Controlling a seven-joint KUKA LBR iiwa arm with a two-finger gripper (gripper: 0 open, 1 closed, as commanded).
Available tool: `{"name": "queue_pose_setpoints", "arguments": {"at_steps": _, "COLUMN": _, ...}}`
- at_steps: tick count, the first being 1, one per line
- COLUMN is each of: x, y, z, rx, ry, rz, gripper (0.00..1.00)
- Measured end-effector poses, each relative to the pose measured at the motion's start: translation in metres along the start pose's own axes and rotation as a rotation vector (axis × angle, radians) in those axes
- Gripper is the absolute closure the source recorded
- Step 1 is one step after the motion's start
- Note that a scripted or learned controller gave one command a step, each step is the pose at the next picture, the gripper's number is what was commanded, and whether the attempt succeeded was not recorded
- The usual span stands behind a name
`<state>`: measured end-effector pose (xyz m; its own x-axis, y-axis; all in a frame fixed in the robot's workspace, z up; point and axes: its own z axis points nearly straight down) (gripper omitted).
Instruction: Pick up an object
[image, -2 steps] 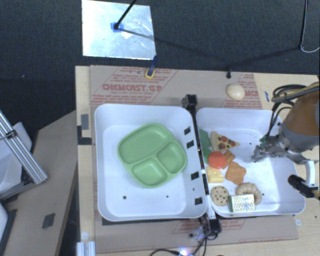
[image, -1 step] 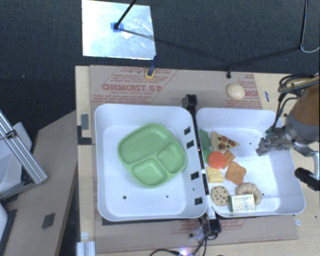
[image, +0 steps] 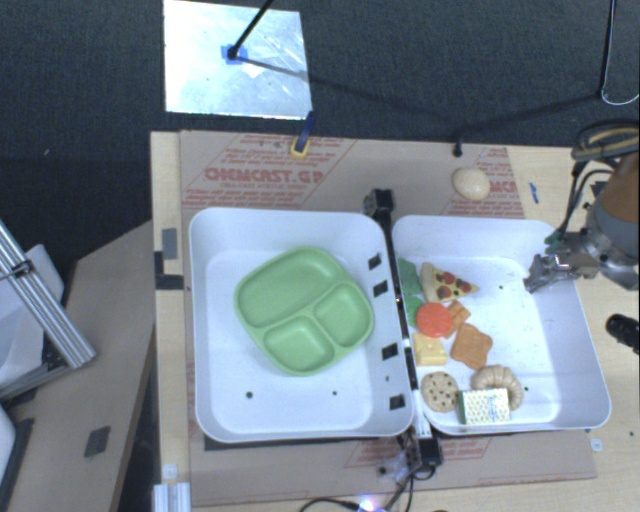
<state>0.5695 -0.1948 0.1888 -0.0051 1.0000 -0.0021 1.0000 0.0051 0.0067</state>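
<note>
While the grey arm reaches in from the right edge of the frame, its pincer (image: 537, 273) hangs over the upper right corner of the right-hand shallow white plastic bin (image: 575, 345), and whether it is released or clenched cannot be told; nothing shows between its tips. Toy food items lie along the left side of that bin, well apart from the pincer: a pizza slice with red dots (image: 444, 283), a round red-orange tomato piece (image: 434, 319), a yellow cheese block (image: 430, 350), an orange toast-like piece (image: 471, 345), a round chocolate-chip cookie (image: 438, 391), a tan ring-shaped pastry (image: 498, 380) and a small green-and-white box (image: 483, 406). A light green three-compartment plastic plate (image: 303, 309) rests in the left-hand white bin (image: 215, 300). A beige egg-shaped object (image: 470, 182) lies on the table (image: 260, 165) above the right bin.
</note>
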Motion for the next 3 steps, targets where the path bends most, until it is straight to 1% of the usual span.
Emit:
{"name": "queue_pose_setpoints", "arguments": {"at_steps": 1, "x": 0.0, "y": 0.002, "z": -0.038, "rx": 0.001, "ry": 0.0, "rz": 0.0, "gripper": 1.0}}
{"name": "queue_pose_setpoints", "arguments": {"at_steps": 2, "x": 0.051, "y": -0.013, "z": -0.028, "rx": 0.007, "ry": 0.004, "rz": -0.003, "gripper": 1.0}}
{"name": "queue_pose_setpoints", "arguments": {"at_steps": 3, "x": 0.105, "y": -0.026, "z": -0.022, "rx": 0.007, "ry": 0.004, "rz": -0.003, "gripper": 1.0}}
